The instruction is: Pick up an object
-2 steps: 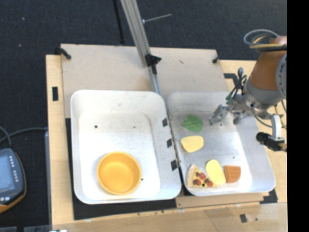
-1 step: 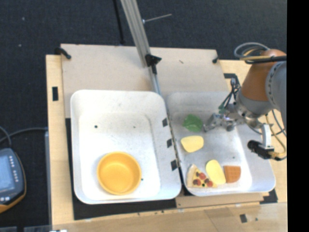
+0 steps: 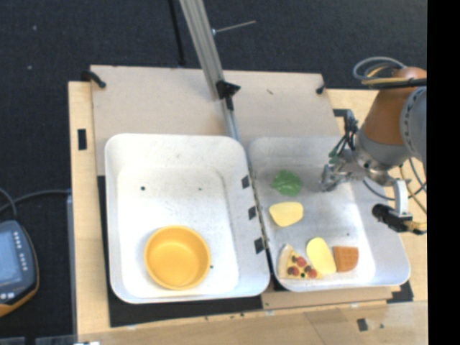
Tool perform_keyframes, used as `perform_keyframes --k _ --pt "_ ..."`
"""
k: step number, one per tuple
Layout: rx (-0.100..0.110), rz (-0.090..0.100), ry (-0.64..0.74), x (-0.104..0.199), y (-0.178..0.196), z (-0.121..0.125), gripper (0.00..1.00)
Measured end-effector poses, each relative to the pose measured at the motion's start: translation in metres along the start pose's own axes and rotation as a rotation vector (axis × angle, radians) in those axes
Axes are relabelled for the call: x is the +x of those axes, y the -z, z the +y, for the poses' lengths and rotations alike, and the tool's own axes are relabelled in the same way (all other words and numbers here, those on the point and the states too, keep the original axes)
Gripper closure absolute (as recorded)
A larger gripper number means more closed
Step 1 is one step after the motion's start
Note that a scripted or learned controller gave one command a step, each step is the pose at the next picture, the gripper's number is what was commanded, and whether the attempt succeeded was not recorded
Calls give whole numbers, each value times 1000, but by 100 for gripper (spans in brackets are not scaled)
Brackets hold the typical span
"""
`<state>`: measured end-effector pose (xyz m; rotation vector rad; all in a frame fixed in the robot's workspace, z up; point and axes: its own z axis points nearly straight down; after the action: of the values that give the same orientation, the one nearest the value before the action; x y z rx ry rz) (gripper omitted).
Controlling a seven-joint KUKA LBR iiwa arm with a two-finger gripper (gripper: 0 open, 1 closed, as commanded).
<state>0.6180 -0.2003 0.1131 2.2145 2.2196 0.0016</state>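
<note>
The arm, grey with an orange band, enters from the right edge of the frame and reaches down into the upper part of the right bin. Its gripper hangs low over the white floor of that bin, right of centre in the frame. The fingers are small and dark against the bin, and it is not possible to tell whether they are spread or closed; nothing can be seen between them.

The nearest thing to the fingers is a green leafy piece, lying on the bin floor just to the left of the gripper, apart from it with bare white floor between. Below the green piece, toward the middle of the bin, lies a pale yellow flat piece. Along the lower edge of the right bin sit three more things close together: a small slice with red dots at the lower left corner, a yellow oval piece touching it on its right, and an orange-brown block just beside that. All of these lie well below the gripper.

The left bin holds a yellow bowl, upright, in its lower half. Both bins rest side by side on the tan worktop. A slanted metal rail rises from the worktop toward the top of the frame.
</note>
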Motion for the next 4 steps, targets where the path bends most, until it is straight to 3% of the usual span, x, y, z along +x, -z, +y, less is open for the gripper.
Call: perform_keyframes --k 2,3,4 --pt "-1 1 0 -10 103 -7 100" --pt "-1 1 1 -9 150 3 100" --pt "0 2 3 -11 176 4 100"
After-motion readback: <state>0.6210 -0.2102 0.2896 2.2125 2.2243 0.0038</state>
